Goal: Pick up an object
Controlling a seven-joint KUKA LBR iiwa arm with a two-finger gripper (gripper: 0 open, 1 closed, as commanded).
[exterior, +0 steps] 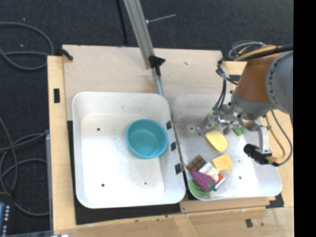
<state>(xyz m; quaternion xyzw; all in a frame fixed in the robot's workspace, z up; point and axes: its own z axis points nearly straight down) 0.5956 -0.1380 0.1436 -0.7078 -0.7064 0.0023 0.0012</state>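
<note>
My gripper [223, 124] hangs low over the right bin [264, 181], its wrist coming in from the right under the orange band. Directly below and touching its lower edge in the view lies a pale yellow oval object [216, 140]. A yellow block [222, 161] sits just in front of that. Nearer the bin's front left corner are a brown chocolate-like bar [196, 162], a small red and white item [215, 177] and a purple bunch of grapes [202, 180] resting on a green dish [196, 193]. The arm's body hides part of the bin's back right.
A blue bowl [146, 138] stands in the middle of the left bin [94, 181]. A metal pole [140, 28] rises from the bench behind the bins. A black cable connector [256, 154] hangs off the wrist over the right bin.
</note>
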